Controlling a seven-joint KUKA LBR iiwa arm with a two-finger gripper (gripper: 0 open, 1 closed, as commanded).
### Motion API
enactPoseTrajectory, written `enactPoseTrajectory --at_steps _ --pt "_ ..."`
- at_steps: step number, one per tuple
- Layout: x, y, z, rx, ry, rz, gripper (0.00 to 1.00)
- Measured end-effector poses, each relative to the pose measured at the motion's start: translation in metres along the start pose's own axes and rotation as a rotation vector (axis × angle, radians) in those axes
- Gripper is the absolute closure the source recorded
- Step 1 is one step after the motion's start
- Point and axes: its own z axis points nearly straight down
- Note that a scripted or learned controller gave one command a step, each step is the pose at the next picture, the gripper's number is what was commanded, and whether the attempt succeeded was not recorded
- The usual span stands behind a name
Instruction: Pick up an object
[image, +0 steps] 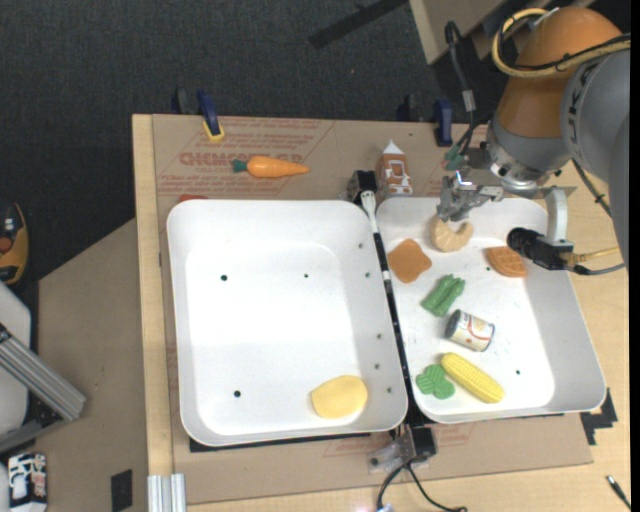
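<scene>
My gripper (455, 208) hangs at the back of the right bin (560, 345), directly over a small beige lump (452, 236) and touching or nearly touching its top. Whether the lump is held cannot be made out. Close by in the same bin lie a flat orange-brown piece (409, 260), a green pod (442, 295), a small tin can (470, 330) on its side, a yellow corn cob (472, 378), a green leafy piece (433, 381) and an orange waffle-like piece (507, 262). The left bin (200, 300) holds a yellow lump (339, 397) near its front right corner.
Behind the bins on the cardboard lie a toy carrot (270, 167) and a small brown carton (395, 172). A black part with a cable (535, 247) juts over the right bin's right rim. The divider (385, 290) between the bins runs just left of the orange-brown piece.
</scene>
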Motion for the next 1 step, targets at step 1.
enactPoseTrajectory --at_steps 1 --pt "-0.0564 -0.0575 0.1114 0.021 -0.001 0.017 1.00"
